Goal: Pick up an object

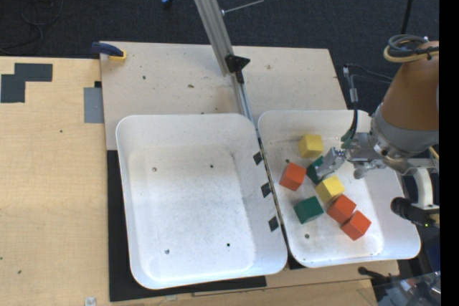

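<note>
White plastic: two shallow bins side by side; my work is all in the right bin (401,244), and the left bin (186,261) lies beyond the divider.
Blocks: two yellow, three orange-red and two green, clustered in the middle of the right bin.
My gripper (326,163): low over that cluster, reaching in from the right edge of the bin, the grey fingers pointing left.
Fingers: I cannot tell whether they are spread or pressed together; the metal blurs into the blocks beneath, and I see nothing clearly pinched between them.
Nearest target: a dark green block (313,171), mostly hidden under my fingertips, touching or just below them.
Next nearest: a yellow block (330,188) just beside it toward the camera, and another yellow block (310,145) just beyond my tips toward the far rim.
Further out: an orange block (292,175) to the left of my tips, a green block (308,209) near the front, two orange-red blocks (348,215) touching each other at front right.
Deciding relation: the dark green block sits straight under my reach, so I judge a short drop is called for, not a sideways shift.
Risk: its neighbours crowd close; my fingers may land on one.
</note>
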Motion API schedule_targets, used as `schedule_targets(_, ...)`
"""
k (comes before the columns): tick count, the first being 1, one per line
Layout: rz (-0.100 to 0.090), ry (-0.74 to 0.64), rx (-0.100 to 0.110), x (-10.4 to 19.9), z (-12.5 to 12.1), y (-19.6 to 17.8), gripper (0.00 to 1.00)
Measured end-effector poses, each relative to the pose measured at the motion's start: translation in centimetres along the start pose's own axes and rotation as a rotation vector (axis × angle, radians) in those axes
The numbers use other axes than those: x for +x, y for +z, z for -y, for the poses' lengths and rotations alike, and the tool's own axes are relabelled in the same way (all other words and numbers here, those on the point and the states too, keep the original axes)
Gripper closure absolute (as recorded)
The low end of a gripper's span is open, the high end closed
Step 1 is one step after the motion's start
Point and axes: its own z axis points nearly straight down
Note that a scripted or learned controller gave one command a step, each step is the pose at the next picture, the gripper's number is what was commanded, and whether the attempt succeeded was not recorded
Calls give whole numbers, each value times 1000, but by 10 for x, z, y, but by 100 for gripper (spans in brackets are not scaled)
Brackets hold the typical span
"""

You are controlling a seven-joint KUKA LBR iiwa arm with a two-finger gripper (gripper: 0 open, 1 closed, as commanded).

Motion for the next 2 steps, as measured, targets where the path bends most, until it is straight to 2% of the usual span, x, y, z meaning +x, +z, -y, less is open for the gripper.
schedule_targets(2, 3, 4, -9, -8, -13, 86, 0)
